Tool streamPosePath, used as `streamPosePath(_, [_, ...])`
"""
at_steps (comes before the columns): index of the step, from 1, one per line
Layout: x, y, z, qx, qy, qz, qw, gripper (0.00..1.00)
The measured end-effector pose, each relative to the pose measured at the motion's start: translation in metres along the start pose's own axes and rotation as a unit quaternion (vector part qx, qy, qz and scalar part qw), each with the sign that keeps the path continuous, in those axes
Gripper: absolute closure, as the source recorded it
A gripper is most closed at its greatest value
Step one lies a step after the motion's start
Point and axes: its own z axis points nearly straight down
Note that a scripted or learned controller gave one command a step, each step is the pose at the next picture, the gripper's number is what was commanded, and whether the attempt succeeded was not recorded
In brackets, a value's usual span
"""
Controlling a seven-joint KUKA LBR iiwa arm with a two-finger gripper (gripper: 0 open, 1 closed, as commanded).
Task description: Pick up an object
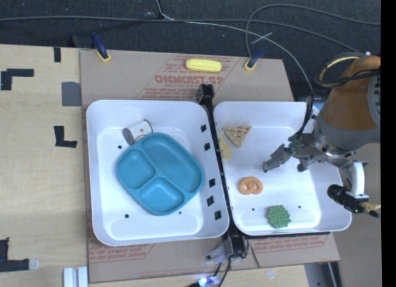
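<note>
Gripper [286, 158] sits over the right bin [322, 218], fingers spread, nothing between them. Bare white bin floor directly under it. Nearest objects: orange pretzel-shaped piece [250, 186] just down-left of it, green bumpy ball [278, 216] below near the front rim, tan wedge [236, 135] up-left by the divider. Open floor between all three. Farther left, across the divider: left bin [99, 218] with blue sectioned tray [159, 172] and a small cup [137, 132] touching its upper corner. Farthest: yellow corn [203, 65] on the cardboard-covered surface [37, 156].
</note>
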Motion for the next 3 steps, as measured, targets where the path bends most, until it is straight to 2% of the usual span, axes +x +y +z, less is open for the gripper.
streamPosePath(1, [0.000, 0.003, -0.005, -0.006, -0.001, -0.002, 1.0000, 0.00])
streamPosePath(2, [0.007, -0.003, 0.056, -0.002, 0.000, -0.001, 1.0000, 0.00])
streamPosePath(3, [0.008, -0.002, 0.093, -0.006, 0.000, -0.002, 1.0000, 0.00])
